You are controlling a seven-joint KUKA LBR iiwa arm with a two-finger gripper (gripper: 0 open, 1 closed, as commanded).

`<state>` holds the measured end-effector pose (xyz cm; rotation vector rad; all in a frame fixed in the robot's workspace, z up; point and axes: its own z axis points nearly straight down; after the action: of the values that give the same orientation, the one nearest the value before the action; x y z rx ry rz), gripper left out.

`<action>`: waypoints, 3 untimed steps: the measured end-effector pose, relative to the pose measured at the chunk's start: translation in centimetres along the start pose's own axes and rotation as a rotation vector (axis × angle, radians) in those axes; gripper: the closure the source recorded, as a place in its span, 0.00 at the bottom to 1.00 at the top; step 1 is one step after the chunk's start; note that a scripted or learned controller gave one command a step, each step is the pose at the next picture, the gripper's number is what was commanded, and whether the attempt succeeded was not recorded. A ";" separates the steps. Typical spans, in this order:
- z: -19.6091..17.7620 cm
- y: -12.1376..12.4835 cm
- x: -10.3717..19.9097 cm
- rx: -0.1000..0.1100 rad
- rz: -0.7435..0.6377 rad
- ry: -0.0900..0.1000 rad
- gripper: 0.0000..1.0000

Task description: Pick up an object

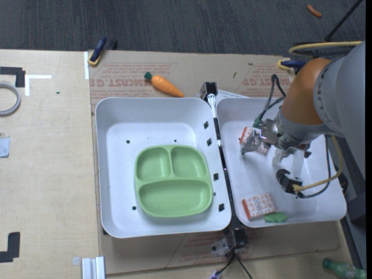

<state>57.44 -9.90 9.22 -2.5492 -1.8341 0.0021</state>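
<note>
Centring our grey two-finger gripper (256, 146) over the small red-and-white packet (248, 135), at ten o'clock in the right-hand shallow white bin (325, 211), matters most, since we cannot tell whether it clasps anything

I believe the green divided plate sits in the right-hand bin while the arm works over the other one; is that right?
Not quite: the camera view shows the green divided plate in the left-hand bin, while the arm works over the other one, the right bin.
</note>
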 end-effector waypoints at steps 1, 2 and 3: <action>0.0 0.0 0.0 0.000 0.000 0.000 0.00; -1.0 0.1 0.0 0.000 0.002 0.000 1.00; -1.0 0.1 0.0 0.000 0.002 0.000 0.00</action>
<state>57.48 -9.94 10.18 -2.5505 -1.8319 0.0021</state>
